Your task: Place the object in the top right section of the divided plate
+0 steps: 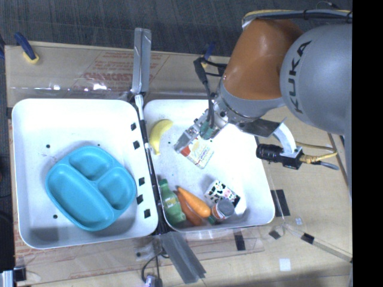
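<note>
- Nearest the camera, a cluster of items is seen along the front wall of the right bin (257, 160): one green object (169, 203), one carrot (194, 203), one black-and-white patterned object (221, 191) and one small grey-capped item (225, 208).
- One flat white packet with red print (198, 152) is noted mid-bin, just below the gripper (197, 133); it is judged the likely object for this try.
- Whether the packet is actually held cannot be told; the tool's state is not shown clearly enough.
- One banana (158, 133) is recorded against the right bin's left wall.
- One blue divided plate (90, 186) with three sections is found in the left bin (30, 118), well apart from the packet.
- For the step in hand, a firm hold should be confirmed before lifting; the dividing wall between bins should be cleared, and release made over the plate's top right section, low and level.
- Two bins and one arm are counted.
</note>
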Action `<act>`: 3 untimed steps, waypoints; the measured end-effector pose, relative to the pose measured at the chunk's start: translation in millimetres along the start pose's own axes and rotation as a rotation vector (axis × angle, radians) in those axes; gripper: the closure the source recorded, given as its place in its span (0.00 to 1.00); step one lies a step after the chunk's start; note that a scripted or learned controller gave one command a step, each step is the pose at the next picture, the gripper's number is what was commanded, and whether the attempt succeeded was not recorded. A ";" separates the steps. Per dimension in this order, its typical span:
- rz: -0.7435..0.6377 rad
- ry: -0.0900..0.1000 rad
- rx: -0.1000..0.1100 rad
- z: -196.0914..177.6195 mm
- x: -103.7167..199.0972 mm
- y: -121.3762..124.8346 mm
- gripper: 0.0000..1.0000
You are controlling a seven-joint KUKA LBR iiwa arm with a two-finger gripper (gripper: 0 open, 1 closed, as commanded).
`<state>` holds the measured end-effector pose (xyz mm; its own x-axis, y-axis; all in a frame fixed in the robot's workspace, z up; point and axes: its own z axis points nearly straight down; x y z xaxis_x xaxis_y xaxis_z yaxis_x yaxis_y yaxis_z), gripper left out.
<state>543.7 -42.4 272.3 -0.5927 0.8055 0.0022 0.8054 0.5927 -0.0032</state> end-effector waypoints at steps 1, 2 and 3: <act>-0.014 0.000 0.000 81.9 1.1 -25.7 1.00; -0.076 0.001 0.001 81.9 69.7 19.1 1.00; -0.107 -0.001 -0.001 81.1 97.2 65.7 1.00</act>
<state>538.7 74.8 191.3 -0.6753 0.7376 0.0010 0.7376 0.6753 -0.0017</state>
